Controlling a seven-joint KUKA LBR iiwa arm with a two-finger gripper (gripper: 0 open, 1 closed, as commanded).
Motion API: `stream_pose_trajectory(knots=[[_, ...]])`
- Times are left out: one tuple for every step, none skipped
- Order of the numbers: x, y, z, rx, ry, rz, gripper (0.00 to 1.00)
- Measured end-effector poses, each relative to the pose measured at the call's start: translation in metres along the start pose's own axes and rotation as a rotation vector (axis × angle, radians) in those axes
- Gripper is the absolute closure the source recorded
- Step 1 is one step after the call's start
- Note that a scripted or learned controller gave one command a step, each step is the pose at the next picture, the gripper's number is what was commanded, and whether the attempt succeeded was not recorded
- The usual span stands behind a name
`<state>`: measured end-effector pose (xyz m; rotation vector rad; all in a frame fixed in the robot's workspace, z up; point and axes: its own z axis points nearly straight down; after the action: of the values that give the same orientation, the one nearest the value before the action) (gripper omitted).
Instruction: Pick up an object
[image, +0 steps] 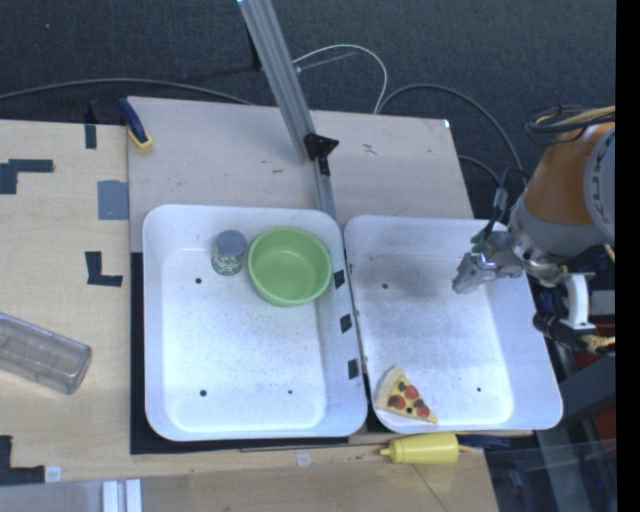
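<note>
In the left bin (170, 300) a green bowl (290, 265) stands near the back, with a small grey-topped can (229, 252) just to its left. A toy pizza slice (404, 395) lies at the front left corner of the right bin (520, 400). My gripper (470, 272) hangs over the right bin's back right part, well apart from the pizza slice and the bowl. Nothing shows between its tips.
A yellow mustard bottle (428, 449) lies on the bench just in front of the right bin. A clear plastic container (40, 353) rests at the far left. A metal pole (290, 90) slants down to the gap between the bins. Cables run behind.
</note>
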<state>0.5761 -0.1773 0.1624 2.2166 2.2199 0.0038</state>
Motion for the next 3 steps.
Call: stream_pose_trajectory(knots=[[0.008, 0.009, -0.053, 0.000, 0.000, -0.002, 1.00], [0.009, 0.009, -0.065, 0.005, 0.002, 0.000, 1.00], [0.062, 0.024, -0.056, 0.007, 0.003, -0.005, 1.00]])
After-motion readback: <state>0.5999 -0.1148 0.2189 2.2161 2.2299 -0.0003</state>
